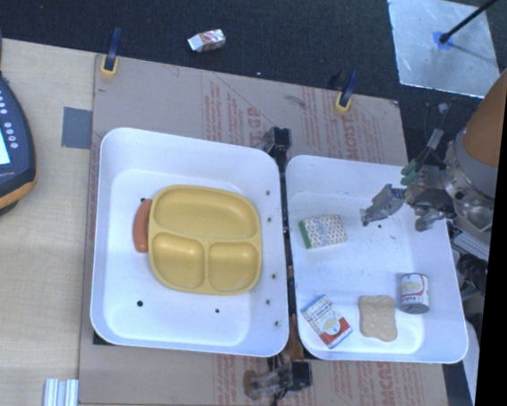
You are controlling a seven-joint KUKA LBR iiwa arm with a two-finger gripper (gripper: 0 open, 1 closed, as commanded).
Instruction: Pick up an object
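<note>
Right bin (418, 350): can (414, 293), toast (377, 317), cartons.

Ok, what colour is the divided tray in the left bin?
Yellow, a plain mustard shade, on the divided tray; it shows clearly in the camera view.

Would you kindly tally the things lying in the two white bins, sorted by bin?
Left bin: 2, the yellow divided tray and the orange sausage.
Right bin: 4, the green packet, red-and-white carton, tan slice and small can.
Total: 6.

Wooden bench (17, 308) – cardboard sheet (237, 106) clamped on – dark floor (282, 20).
</note>
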